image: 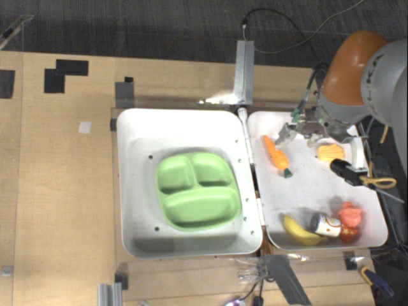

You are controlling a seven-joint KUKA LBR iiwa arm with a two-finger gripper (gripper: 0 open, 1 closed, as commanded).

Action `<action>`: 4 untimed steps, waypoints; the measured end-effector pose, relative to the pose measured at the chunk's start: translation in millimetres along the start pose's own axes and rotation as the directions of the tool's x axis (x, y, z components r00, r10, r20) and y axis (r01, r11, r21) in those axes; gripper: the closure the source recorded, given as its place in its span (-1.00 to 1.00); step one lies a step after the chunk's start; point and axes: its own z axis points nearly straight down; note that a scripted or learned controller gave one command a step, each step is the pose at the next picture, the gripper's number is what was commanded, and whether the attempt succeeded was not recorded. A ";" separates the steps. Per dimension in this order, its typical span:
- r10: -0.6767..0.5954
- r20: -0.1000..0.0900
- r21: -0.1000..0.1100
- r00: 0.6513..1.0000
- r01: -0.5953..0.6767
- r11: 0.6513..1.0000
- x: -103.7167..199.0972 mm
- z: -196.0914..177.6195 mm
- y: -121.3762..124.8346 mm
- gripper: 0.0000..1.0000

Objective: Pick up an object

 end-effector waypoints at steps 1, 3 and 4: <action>-0.008 0.002 -0.008 1.000 0.008 1.000 11.9 58.0 -0.6 -1.00; -0.006 0.000 -0.023 1.000 0.006 1.000 13.2 33.1 4.5 1.00; 0.000 0.002 -0.004 1.000 0.000 1.000 -56.6 14.3 10.8 1.00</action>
